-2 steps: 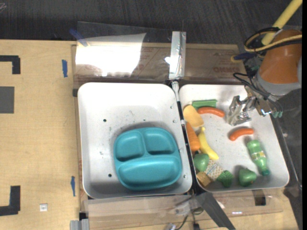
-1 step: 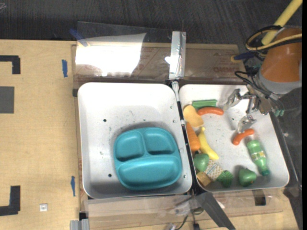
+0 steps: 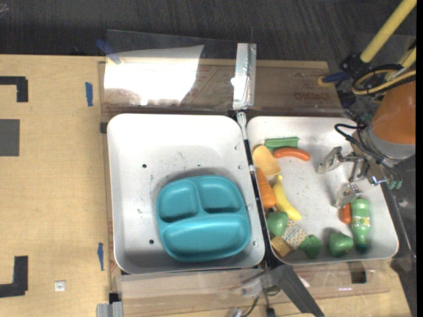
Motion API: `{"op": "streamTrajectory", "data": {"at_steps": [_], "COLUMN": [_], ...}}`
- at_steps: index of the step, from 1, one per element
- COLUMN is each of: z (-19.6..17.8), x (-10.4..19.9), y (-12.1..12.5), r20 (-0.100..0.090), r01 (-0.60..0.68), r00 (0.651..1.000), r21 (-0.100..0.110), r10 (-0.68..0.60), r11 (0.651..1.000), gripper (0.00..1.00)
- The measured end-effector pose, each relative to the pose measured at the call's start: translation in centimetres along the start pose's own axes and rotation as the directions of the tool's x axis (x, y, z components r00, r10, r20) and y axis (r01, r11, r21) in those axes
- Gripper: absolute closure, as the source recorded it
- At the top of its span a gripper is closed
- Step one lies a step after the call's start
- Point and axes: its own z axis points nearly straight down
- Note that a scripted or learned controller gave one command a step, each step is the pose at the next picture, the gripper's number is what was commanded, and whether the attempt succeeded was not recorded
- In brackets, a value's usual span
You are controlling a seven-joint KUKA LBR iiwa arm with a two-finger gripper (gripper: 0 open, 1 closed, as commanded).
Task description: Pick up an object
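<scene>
My pincer (image 3: 340, 174) hangs low in the right bin (image 3: 316, 132), fingers spread apart and holding nothing. Near it lies a green bottle (image 3: 361, 220); toy vegetables crowd the bin's left wall, a banana (image 3: 285, 202) among them. The left bin (image 3: 132, 137) holds a teal divided tray (image 3: 203, 216).

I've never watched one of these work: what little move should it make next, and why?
Probably a short drop straight down. The end effector hangs in the right bin, just above a green bottle and a small orange piece, with nothing seen between its fingers.
</scene>
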Motion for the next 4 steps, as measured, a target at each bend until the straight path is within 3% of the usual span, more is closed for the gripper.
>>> {"op": "streamTrajectory", "data": {"at_steps": [1, 3, 4], "z": [-0.1, -0.2, -0.3], "x": [4.7, 7.1, 7.9], "y": [3.4, 5.2, 7.3], "r20": [0.001, 0.006, 0.006], "r01": [-0.101, -0.195, -0.213], "r00": [0.995, 0.981, 0.977], "r21": [0.001, 0.002, 0.003], "r10": [0.101, 0.195, 0.213], "r11": [0.995, 0.981, 0.977], "gripper": [0.00, 0.00, 0.00]}}
